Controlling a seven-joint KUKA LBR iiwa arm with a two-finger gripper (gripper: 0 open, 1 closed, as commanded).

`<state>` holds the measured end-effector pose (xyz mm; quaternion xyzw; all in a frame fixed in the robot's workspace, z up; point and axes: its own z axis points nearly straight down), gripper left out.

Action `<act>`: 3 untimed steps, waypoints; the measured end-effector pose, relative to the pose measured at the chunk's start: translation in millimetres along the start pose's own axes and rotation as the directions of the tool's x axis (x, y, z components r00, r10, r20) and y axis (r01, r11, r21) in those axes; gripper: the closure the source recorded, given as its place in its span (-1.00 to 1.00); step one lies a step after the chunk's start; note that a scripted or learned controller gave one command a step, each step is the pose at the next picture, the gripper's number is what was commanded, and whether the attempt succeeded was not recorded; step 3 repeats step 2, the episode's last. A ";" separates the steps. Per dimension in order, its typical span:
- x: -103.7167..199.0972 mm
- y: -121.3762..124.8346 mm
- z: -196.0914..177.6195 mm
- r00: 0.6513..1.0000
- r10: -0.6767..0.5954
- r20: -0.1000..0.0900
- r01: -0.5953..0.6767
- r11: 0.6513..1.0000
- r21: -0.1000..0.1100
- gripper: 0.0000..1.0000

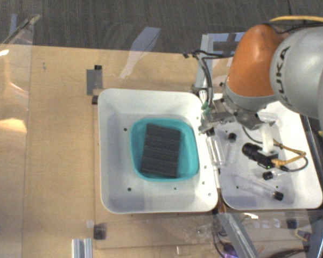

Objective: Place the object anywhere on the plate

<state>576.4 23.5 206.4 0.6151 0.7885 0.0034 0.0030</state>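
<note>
White plastic forms the left shallow bin point(110, 187), nearest the bench's front edge. Within it a square teal plate point(189, 153) carries a dark grey ribbed rectangular block point(161, 150), lying flat, slightly tilted. Beyond, to the right, the grey arm with its orange band point(255, 63) hangs over the second white bin point(307, 190). Its gripper is hidden beneath the wrist; whether it is parted or closed I cannot tell.

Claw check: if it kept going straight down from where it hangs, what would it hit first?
Probably the floor of the right bin, near its left wall. The claw is mostly hidden under the arm, so depth is unclear.
</note>
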 end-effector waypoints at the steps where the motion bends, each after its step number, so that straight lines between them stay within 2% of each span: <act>1: 88.1 -8.1 20.7 0.961 -0.278 -0.002 0.278 0.961 0.002 1.00; 2: 87.5 -8.1 20.5 0.961 -0.277 -0.002 0.277 0.961 0.002 -1.00; 3: 87.5 -8.1 20.5 0.961 -0.277 -0.002 0.277 0.961 0.002 -1.00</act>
